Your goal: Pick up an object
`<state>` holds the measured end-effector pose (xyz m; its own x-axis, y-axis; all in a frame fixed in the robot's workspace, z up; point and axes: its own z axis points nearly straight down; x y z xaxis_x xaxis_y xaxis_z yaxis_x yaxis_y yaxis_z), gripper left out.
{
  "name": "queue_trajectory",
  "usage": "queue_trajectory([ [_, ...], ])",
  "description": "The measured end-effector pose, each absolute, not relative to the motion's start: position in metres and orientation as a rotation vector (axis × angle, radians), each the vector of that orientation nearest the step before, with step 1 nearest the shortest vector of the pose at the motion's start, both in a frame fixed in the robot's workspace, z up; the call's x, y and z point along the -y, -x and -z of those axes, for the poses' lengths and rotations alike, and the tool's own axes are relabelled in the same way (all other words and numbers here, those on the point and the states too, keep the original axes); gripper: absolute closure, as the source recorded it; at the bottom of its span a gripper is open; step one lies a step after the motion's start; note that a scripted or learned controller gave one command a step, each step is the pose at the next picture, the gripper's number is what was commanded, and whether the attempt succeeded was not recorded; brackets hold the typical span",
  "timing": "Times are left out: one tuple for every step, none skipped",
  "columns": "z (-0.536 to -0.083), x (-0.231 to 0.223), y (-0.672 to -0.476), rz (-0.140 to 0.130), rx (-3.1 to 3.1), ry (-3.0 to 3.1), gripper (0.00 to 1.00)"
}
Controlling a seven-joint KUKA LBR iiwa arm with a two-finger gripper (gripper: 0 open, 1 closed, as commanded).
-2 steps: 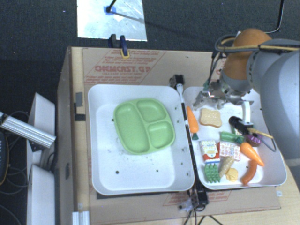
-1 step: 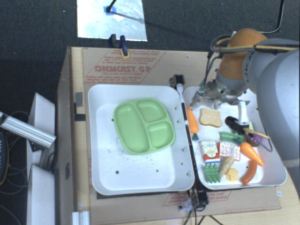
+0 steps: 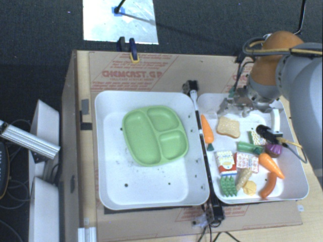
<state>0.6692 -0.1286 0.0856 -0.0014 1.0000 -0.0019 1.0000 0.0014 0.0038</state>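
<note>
The right bin (image 3: 302, 183) holds several toy foods. Among them are a bread slice (image 3: 228, 127), a carrot (image 3: 206, 129) along the left wall, a green piece (image 3: 247, 147), a purple eggplant (image 3: 274, 149), two red-and-white packets (image 3: 225, 161), a larger carrot (image 3: 271, 165) and an orange sausage (image 3: 268, 186). My gripper (image 3: 235, 105) hangs low over the bin's far edge, just beyond the bread slice. Nothing shows held in it.
The left bin (image 3: 108, 185) holds a green divided plate (image 3: 155, 135). A green ridged piece (image 3: 228, 185) and yellow pieces (image 3: 247, 181) lie at the right bin's near side. The arm (image 3: 298, 84) covers the right bin's far right corner.
</note>
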Motion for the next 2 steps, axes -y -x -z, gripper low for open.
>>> queue_trajectory([
  [-0.097, 0.128, -0.67, -0.006, -2.221, -2.212, 1.0],
  [-0.186, 0.053, -0.63, -0.008, -2.225, -2.213, 1.0],
])
